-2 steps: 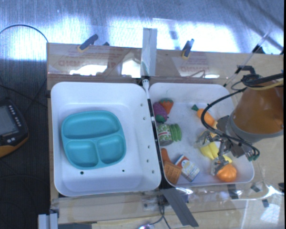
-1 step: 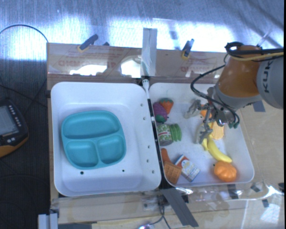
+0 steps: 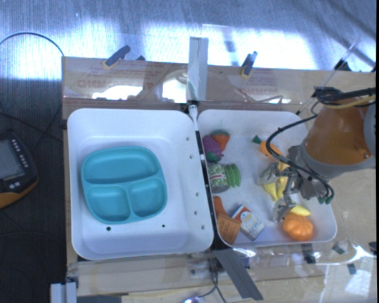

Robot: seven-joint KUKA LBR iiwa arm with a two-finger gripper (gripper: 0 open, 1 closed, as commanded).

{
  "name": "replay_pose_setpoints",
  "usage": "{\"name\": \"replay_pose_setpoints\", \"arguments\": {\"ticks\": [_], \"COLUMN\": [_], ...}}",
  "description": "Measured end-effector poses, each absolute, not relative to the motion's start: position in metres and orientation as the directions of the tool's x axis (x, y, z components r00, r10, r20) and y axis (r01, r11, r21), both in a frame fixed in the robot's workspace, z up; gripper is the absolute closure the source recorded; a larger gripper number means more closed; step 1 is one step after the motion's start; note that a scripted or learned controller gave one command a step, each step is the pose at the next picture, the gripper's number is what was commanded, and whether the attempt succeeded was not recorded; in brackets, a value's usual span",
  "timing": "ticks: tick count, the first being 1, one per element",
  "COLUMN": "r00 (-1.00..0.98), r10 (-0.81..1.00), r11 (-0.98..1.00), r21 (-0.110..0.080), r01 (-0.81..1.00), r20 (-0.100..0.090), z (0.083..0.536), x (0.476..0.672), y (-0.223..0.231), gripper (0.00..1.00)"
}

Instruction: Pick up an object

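My gripper (image 3: 283, 193) hangs low over the right part of the right bin (image 3: 240, 126), on the end of the grey arm with the orange band (image 3: 338, 134). Directly under and beside it lies a yellow banana-like toy (image 3: 273, 186), partly covered by the gripper. An orange fruit (image 3: 298, 227) sits just below the gripper near the bin's front right corner. Whether the gripper touches either one I cannot tell.
The right bin also holds a green can (image 3: 223, 177), a purple and orange toy (image 3: 213, 143), a small carton (image 3: 247, 222), an orange waffle-like piece (image 3: 225, 226) and a carrot (image 3: 265, 146). The left bin (image 3: 82, 125) holds a teal divided tray (image 3: 123, 183).
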State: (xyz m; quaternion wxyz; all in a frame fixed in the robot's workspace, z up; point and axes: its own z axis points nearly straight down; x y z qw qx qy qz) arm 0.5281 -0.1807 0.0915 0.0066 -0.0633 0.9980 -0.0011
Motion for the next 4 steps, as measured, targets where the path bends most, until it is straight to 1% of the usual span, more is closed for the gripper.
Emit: {"name": "replay_pose_setpoints", "arguments": {"ticks": [1,2,3,4], "r00": [-0.992,-0.992,-1.000,-1.000], "r10": [-0.127,-0.127,-0.014,-0.015], "r11": [0.992,0.992,1.000,1.000], "r21": [-0.006,-0.006,-0.003,-0.006], "r01": [-0.127,-0.127,-0.014,-0.015], "r20": [-0.021,-0.021,-0.010,-0.020], "z": [0.103,0.103,0.091,0.103], "x": [0.531,0.531,0.555,0.558], "y": [-0.180,-0.180,-0.171,-0.171], "gripper": [1.00,0.00,0.00,1.00]}}
